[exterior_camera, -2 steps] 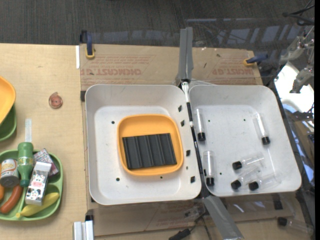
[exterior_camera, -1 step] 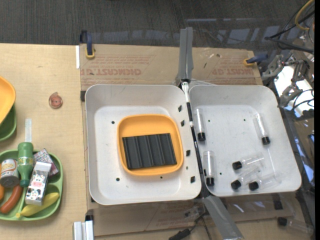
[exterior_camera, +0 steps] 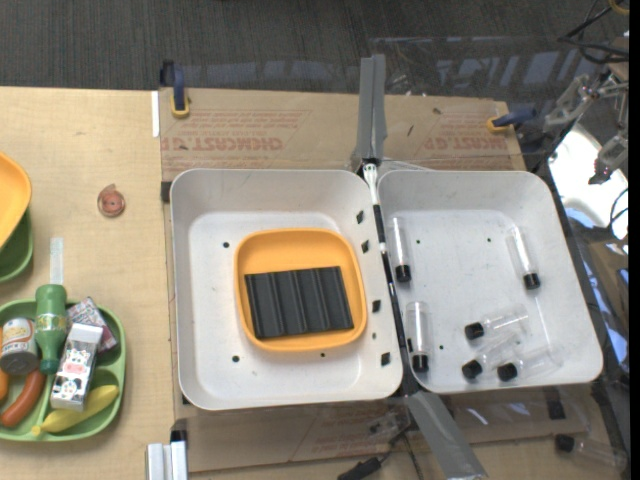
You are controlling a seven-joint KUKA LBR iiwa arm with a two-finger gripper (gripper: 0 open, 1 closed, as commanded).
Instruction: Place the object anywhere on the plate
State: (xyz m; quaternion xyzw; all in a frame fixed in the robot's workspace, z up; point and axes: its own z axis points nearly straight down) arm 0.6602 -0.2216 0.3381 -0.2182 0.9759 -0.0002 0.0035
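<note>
**Green tray in front, block on the plate beyond: placing judged done**

Nearest the camera, left of the plate (exterior_camera: pixel 300 245) and lower in the view, a green tray (exterior_camera: pixel 117 383) of toy food is seen on the wooden counter (exterior_camera: pixel 80 148). To the right of the plate, at about the same nearness, several clear vials (exterior_camera: pixel 490 343) with black caps are scattered in the right bin (exterior_camera: pixel 460 258).

Further back, the orange plate itself is found in the middle of the left bin (exterior_camera: pixel 205 298). The object (exterior_camera: pixel 300 302), a dark grey rectangular block with lengthwise ribs, is laid flat on the plate and lies wholly within its rim, slightly toward the near edge. It appears rigid, matt and undamaged.

From this lie, the task is judged complete: the object is carried by the plate and nothing is touching it. No step is seen to remain beyond confirming the result. Whether the gripper is released or clenched cannot be told.

Beyond the plate, brown cardboard (exterior_camera: pixel 250 133) is spread under both bins.
</note>
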